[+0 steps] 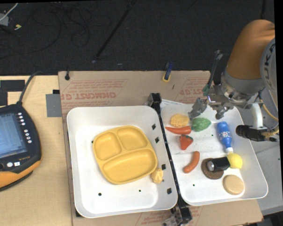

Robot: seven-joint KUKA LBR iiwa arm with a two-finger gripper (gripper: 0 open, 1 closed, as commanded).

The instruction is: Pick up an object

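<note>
Looking down, we see the gripper [208, 111] with fingers spread and nothing between them, hovering over the right bin [257, 184] just above the green vegetable [201, 124].

You see the green leafy toy [201, 124] lying flat, just below and between the fingers [196, 108].

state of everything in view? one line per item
gripper: open, fingers spread above the green toy, holding nothing
green toy: lying in right bin, not gripped
blue bottle: lying on its side
yellow divided plate: flat in left bin
tablet: screen lit
</note>
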